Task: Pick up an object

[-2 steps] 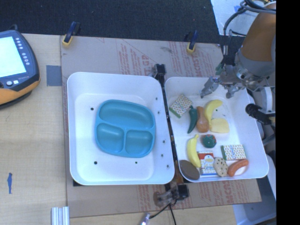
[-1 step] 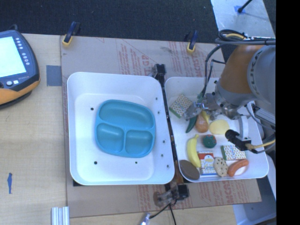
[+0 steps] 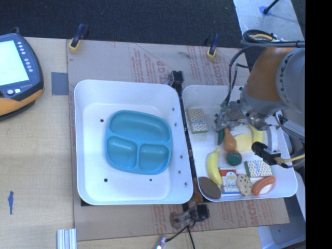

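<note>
Hovering low in the right bin (image 3: 191,95), the hand (image 3: 226,122) sat just above the carrot (image 3: 229,139); finger state hidden under the wrist, can't tell. Banana (image 3: 213,165), checkered block (image 3: 197,120) and sausage (image 3: 262,185) lay around it. Left bin (image 3: 85,139) held the blue divided tray (image 3: 138,141).

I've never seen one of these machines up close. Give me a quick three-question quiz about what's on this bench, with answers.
1. True or false: the blue divided tray lies in the left bin.
2. Which bin is the gripper over? A) left B) right
3. Fill in: the long yellow toy beside the right bin's left wall is a ______.

Key:
1. True.
2. B; it hangs above the toy food, near the orange carrot.
3. Banana.
</note>
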You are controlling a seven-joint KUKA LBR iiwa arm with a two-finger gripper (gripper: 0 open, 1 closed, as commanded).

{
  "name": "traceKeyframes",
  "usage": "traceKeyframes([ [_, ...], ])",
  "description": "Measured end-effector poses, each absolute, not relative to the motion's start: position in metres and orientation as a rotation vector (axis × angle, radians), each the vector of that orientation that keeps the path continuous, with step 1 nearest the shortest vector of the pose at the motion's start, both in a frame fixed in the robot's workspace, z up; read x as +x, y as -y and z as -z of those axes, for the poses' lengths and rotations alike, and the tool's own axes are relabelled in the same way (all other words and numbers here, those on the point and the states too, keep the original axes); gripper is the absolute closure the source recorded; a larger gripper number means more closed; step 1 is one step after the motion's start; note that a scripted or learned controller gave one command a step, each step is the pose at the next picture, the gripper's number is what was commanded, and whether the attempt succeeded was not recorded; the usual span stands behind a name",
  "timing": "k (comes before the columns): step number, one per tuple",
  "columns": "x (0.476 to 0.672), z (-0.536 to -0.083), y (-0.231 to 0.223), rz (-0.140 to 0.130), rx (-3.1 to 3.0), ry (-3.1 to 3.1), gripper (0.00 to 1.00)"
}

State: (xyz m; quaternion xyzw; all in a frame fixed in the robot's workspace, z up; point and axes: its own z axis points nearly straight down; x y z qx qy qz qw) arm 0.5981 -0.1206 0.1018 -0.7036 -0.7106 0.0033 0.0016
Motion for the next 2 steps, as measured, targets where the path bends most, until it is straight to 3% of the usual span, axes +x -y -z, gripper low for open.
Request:
traceKeyframes([
  [1, 0.577, -0.192, 0.072, -0.004, -2.213, 2.226, 1.00],
  [2, 0.591, -0.205, 0.010, -0.006, -2.213, 2.228, 1.00],
])
